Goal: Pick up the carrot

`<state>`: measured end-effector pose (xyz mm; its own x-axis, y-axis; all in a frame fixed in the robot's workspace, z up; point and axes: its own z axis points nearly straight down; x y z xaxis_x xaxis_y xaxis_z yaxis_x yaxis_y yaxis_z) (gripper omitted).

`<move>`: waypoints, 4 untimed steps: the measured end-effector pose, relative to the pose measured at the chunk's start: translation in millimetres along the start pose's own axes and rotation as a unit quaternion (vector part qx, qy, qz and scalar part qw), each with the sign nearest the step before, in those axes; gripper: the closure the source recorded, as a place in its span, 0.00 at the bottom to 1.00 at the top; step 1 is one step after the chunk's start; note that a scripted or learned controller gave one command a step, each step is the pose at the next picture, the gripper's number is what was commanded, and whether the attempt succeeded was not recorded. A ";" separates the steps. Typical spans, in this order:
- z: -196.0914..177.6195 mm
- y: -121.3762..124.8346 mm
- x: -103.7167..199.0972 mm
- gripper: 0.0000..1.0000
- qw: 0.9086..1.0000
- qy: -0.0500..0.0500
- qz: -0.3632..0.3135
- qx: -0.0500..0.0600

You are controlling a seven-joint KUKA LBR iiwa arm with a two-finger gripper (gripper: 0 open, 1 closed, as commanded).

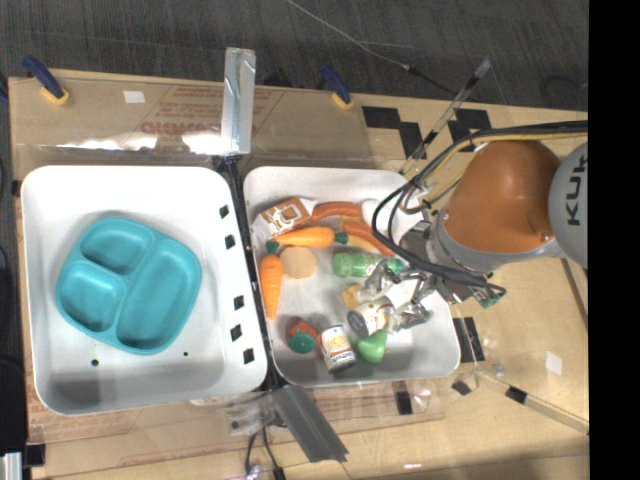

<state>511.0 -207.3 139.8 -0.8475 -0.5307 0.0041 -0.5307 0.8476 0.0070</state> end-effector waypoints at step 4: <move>-212.9 16.5 31.1 1.00 0.937 -0.001 -0.348 0.005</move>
<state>477.4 -210.7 353.0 -0.2954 -0.9554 -0.0003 -0.9554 0.2954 -0.0019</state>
